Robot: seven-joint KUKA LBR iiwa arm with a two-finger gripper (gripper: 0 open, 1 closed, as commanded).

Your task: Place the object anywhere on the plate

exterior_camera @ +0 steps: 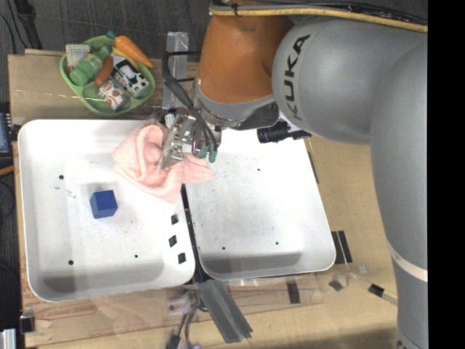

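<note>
A crumpled pink cloth [149,162] lies across the far end of the divider between the two white bins, mostly in the left bin [43,195]. My gripper [174,151] hangs right over the cloth's right part, its tip down in the folds. A small blue cube [104,203] sits on the floor of the left bin, well to the left of and nearer than the gripper. The arm's orange band [232,57] and grey wrist hide the far edge of the right bin [261,217].
A green bowl [87,100] with toy food, including a carrot [132,49], stands on the bench beyond the left bin's far edge. The raised rims of both bins meet in the middle. Black tape marks lie along the divider.
</note>
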